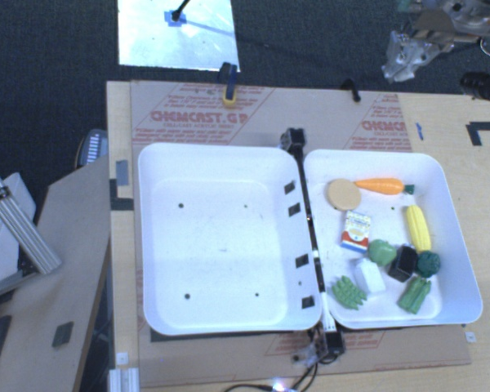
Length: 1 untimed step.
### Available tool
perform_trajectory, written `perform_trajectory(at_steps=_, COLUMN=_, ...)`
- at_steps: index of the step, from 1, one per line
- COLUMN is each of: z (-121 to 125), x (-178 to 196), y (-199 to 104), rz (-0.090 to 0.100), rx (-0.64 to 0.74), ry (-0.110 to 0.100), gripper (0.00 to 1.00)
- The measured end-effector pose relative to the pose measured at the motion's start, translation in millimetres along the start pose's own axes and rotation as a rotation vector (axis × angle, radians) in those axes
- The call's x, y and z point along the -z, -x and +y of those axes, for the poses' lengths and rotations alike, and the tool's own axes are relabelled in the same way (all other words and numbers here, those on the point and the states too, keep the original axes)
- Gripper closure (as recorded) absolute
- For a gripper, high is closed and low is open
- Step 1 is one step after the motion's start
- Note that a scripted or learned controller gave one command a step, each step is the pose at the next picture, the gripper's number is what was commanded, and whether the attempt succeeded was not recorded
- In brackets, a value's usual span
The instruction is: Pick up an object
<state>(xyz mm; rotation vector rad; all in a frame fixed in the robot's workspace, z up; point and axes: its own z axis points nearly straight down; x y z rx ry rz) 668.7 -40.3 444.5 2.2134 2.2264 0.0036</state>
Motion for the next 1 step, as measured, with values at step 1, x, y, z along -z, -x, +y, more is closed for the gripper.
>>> perform_trajectory(at_steps=1, z=0.2, x=34.7, y=-12.1, rz=0.000, rx=0.001, ry=0.003, gripper=1.00)
